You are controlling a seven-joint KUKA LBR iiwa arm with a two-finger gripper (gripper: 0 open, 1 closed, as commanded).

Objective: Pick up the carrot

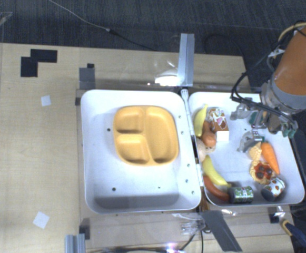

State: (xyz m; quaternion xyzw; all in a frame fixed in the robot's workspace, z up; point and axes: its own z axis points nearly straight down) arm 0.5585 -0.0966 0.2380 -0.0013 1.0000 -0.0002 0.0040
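Since the tapered orange carrot (269, 157) lies in the right white plastic bin (298, 181) just below the metal pincer (251, 140) (spread or pressed together, I cannot tell), descend squarely across its middle, avoiding neighbouring food.

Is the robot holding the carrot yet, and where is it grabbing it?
Nothing shows as held. The gripper sits over the right bin, just beside the top end of the carrot, which lies in the bin among other food.
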